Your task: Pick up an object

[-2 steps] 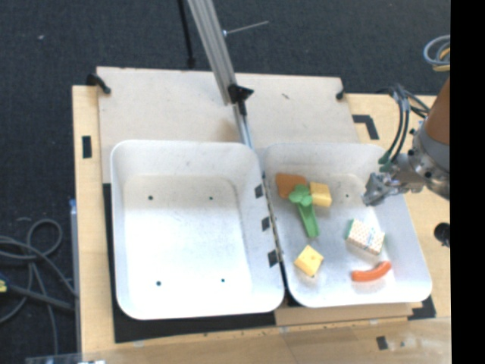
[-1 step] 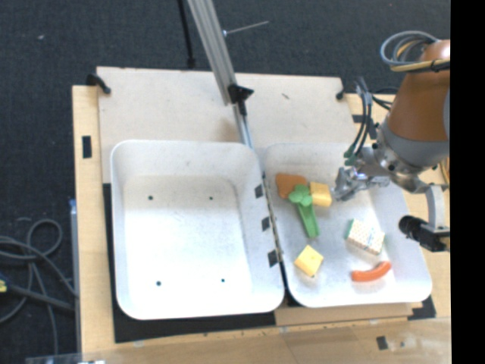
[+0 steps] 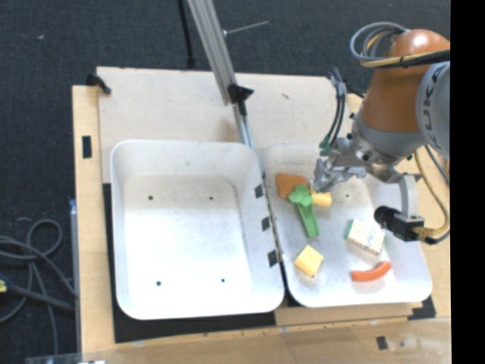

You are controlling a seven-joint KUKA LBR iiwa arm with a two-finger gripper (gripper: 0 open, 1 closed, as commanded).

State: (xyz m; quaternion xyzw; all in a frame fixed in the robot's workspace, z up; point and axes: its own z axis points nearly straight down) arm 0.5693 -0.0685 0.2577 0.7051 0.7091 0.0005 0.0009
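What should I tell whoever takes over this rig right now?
Gripper: low in the right bin, over the cluster of orange piece, green toy and small yellow piece; finger state unclear, nothing visibly held.
Also in that bin: yellow block, white box, red-orange sausage shape.
Done: no pick seen.
Left: grasp and lift one object.

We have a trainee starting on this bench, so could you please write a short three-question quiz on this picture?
1. True or false: the green toy lies in the left bin.
2. Which lies nearest the right bin's front rim? A) orange-red sausage-shaped piece B) brown piece C) green toy
3. Fill in: the claw is above the ___ bin.

Key: 1 false; 2 A; 3 right.
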